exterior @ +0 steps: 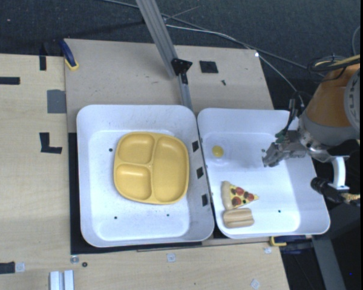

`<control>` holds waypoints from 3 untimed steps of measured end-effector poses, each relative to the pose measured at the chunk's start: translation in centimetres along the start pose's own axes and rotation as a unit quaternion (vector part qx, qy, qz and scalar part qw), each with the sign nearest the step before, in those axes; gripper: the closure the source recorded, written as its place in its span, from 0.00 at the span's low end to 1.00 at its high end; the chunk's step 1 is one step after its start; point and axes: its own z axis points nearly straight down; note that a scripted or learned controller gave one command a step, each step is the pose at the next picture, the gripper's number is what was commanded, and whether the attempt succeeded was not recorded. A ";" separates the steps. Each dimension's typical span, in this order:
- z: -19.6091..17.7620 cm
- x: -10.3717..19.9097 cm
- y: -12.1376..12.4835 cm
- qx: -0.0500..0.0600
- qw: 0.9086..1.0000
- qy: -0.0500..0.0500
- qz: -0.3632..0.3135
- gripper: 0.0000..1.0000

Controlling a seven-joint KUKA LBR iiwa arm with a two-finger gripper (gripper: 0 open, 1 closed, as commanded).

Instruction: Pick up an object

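A toy pizza slice lies in the right bin, with a tan bread roll just below it near the front wall. A small yellow round piece sits at the bin's left side. My gripper hangs over the right half of this bin, up and to the right of the pizza slice, with nothing visible between its dark fingers. The arm's orange band is at the right edge.
The left bin holds a yellow divided plate. A grey metal pole slants down from the top to the gap between the bins. Cables run across the dark floor behind the bench.
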 end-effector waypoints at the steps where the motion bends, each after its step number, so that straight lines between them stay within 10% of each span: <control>1: -6.0 0.8 0.0 -0.001 1.000 0.000 -0.001 1.00; 2: -10.3 0.6 0.5 -0.001 1.000 0.000 -0.001 1.00; 3: -10.8 6.5 1.4 0.001 1.000 0.001 -0.003 1.00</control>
